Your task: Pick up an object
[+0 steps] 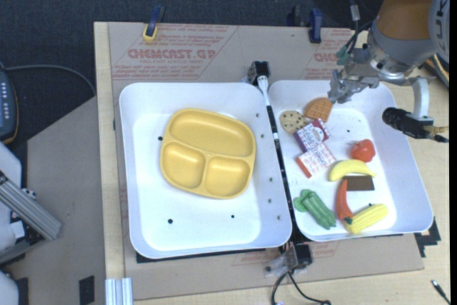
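Observation:
My gripper [341, 93] hangs over the far edge of the right bin [407, 175], just right of a tan waffle-like piece [318, 108]. Nothing shows between its tips. Beside the waffle lies a round cookie [289, 121]. Below them sit a red-and-white packet [313, 135] and a second packet [315, 159]. A red tomato [363, 151], a yellow banana [350, 169], a brown block [359, 183], a red pepper [343, 199], yellow corn [367, 217] and green beans [315, 207] fill the near part of the bin.
The left bin [143, 182] holds a yellow divided plate [207, 152]. Clamps [151, 23] grip the cardboard sheet's far edge. A black rail [273, 132] runs between the two bins.

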